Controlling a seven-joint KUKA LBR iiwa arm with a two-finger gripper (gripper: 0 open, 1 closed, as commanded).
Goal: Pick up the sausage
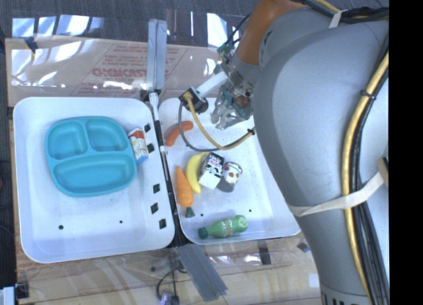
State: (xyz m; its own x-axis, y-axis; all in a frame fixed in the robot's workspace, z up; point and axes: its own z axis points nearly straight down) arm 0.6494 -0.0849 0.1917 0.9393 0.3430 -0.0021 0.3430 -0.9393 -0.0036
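Sausage (pixel 178 133), small and orange-red, lies slantwise at the upper left corner of the right bin (pixel 271 221), close to the divider between the two bins, and nothing grips it. The claw (pixel 225 113) hangs above the upper part of that bin, to the right of the sausage and apart from it; whether it is spread or pressed together I cannot tell. The grasp looks not yet made: the approach, closing and lift all remain. Below the sausage lie a banana (pixel 194 170), a carrot (pixel 184 187) and a green bottle (pixel 225 227). The left bin (pixel 33 218) bears a blue divided plate (pixel 89 155).
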